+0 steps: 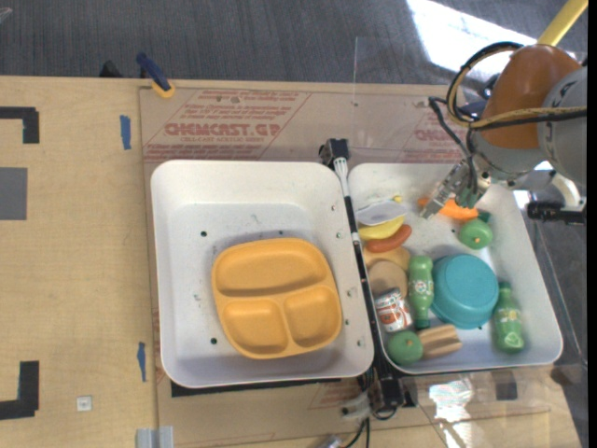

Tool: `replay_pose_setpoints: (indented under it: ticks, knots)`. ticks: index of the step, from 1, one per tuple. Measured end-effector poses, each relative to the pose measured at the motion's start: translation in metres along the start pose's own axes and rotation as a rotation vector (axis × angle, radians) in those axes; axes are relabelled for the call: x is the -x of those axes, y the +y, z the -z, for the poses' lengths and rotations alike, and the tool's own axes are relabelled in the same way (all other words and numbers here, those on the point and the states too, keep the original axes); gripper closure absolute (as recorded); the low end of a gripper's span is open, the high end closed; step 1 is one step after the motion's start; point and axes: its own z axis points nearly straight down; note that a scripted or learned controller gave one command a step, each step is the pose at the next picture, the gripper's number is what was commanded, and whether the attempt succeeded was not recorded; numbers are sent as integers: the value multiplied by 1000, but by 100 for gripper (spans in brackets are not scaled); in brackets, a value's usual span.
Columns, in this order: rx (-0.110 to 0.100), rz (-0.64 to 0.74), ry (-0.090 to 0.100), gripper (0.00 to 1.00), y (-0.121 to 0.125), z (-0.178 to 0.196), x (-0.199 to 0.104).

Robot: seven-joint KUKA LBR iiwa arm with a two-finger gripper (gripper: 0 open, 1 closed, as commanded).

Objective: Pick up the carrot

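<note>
The carrot (460,211) is a small orange piece lying in the upper part of the right bin (546,297), just above a green apple (476,234). My gripper (450,197) comes down from the upper right and sits right on the carrot's upper left end, partly covering it. A sliver of orange shows to the left of the gripper. Whether the carrot is gripped is hidden by the gripper body.
The right bin is crowded: a banana (384,228), a red sausage (390,241), a teal bowl (465,290), two green bottles (422,287) (508,320), a small can (393,311), a lime (405,346). A yellow divided plate (275,297) lies in the left bin (187,213).
</note>
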Motion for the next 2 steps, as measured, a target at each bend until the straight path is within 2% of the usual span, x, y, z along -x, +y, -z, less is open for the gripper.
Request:
replay_pose_setpoints:
  ticks: [1, 2]
  knots:
    - [2, 346, 1, 100, -49, 3, -64]
    - [3, 346, 0, 0, -49, 2, -64]
